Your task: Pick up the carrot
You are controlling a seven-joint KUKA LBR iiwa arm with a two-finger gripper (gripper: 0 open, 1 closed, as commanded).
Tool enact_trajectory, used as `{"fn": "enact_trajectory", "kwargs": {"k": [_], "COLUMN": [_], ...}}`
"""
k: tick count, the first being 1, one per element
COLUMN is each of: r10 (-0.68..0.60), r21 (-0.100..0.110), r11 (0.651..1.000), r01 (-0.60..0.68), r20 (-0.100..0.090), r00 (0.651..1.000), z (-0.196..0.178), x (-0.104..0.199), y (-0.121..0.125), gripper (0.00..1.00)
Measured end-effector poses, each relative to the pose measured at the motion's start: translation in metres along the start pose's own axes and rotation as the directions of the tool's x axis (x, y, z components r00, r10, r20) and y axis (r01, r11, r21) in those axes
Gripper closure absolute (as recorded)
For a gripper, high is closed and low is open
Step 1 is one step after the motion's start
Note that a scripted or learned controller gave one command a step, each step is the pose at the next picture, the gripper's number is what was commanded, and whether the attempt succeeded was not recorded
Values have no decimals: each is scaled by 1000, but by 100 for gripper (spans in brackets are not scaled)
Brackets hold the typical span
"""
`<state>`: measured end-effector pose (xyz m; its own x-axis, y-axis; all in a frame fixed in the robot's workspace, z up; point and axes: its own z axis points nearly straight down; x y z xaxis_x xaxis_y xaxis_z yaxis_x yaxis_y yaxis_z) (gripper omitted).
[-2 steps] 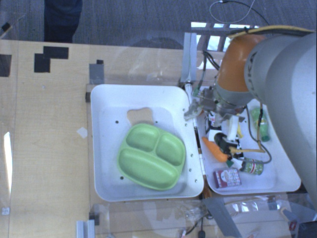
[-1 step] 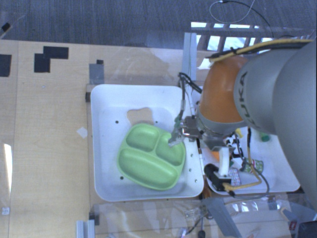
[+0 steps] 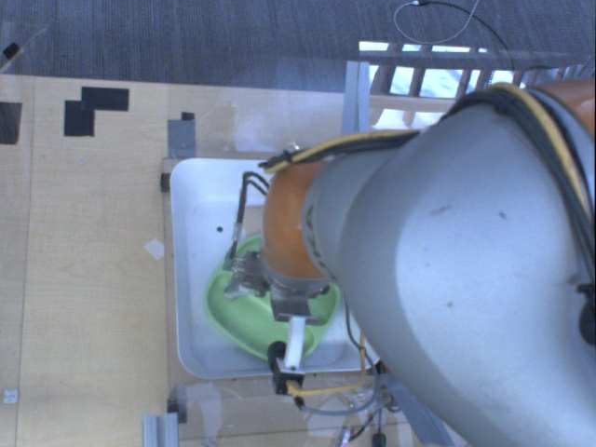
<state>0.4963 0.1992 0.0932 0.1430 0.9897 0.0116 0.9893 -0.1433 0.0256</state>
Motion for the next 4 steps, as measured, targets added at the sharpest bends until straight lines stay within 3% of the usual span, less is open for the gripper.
{"fn": "enact_trajectory", "kwargs": {"k": [1, 4], "r10": [6, 1], "r21": [-6, 18], "r11": [1000, 1000], "r01": [-6, -1], "r20": [0, 15], "r00": [1000, 1000], "z": [-13, -22], "x": [-3, -5], "y": [6, 5], "gripper": [100, 100]}}
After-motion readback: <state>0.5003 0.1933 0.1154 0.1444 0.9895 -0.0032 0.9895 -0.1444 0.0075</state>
